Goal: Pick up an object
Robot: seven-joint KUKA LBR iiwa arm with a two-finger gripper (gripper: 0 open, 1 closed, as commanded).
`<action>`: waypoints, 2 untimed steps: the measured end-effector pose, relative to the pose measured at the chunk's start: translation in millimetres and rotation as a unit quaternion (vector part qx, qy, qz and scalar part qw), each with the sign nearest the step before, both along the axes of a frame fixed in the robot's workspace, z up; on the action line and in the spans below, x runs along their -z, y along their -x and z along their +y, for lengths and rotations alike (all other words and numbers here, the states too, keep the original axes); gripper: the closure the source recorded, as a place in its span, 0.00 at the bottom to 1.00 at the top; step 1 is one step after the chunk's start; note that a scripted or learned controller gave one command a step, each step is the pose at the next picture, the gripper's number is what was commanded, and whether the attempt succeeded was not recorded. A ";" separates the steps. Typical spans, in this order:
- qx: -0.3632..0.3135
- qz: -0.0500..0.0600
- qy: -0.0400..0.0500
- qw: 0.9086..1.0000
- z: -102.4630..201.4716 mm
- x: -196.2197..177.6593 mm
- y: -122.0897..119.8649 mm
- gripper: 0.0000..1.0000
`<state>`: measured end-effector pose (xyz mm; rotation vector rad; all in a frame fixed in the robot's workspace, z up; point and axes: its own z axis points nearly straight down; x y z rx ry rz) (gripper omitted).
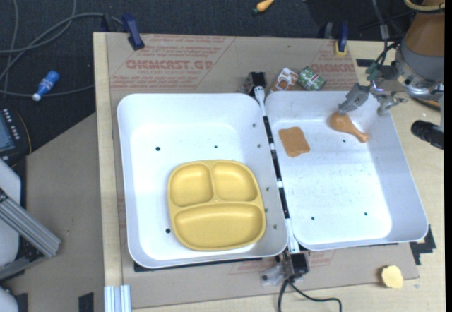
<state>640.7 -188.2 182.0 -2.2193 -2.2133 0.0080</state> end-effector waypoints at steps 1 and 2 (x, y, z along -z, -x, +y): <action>-0.003 0.000 0.000 1.000 6.2 102.2 -17.7 0.00; -0.002 -0.004 0.001 1.000 5.3 95.2 -19.3 0.00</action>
